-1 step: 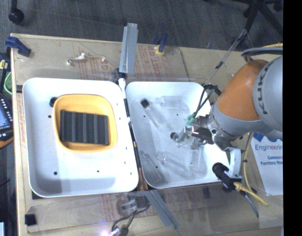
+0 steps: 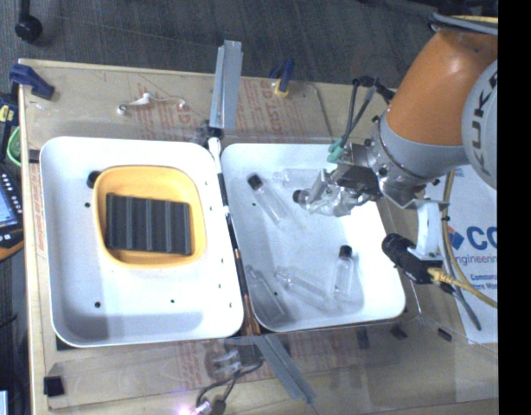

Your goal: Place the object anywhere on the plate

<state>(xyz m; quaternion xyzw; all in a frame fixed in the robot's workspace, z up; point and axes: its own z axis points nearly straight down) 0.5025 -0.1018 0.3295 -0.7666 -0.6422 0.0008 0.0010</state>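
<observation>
- The gripper [image 2: 322, 193] is seen over the upper middle of the right bin [image 2: 382, 305], reached in from the right of the frame by the arm [image 2: 438, 93], grey with an orange band.
- Whether the gripper is open or closed cannot be told; its tip is lost among clear, glinting shapes, and no object can be made out as held by it.
- A clear vial with a dark cap [image 2: 264, 195] lies just left of the gripper, tilted, its cap toward the upper left; it is near the gripper tip but contact cannot be judged.
- A second capped vial [image 2: 342, 271] stands or lies below and slightly right of the gripper, apart from it, in the lower right part of the same bin.
- Further clear vials [image 2: 291, 282] lie near the bottom of the right bin, below the gripper and well apart from it; their outlines are faint against the white.
- The plate [image 2: 149, 180], yellow with rounded corners, rests in the left bin [image 2: 67, 309], left of the gripper and well apart from it, across the wall between the bins.
- A dark ribbed insert [image 2: 150, 225] lies on the plate, covering its middle and lower part.
- Both bins sit side by side on the bench [image 2: 92, 89].
</observation>
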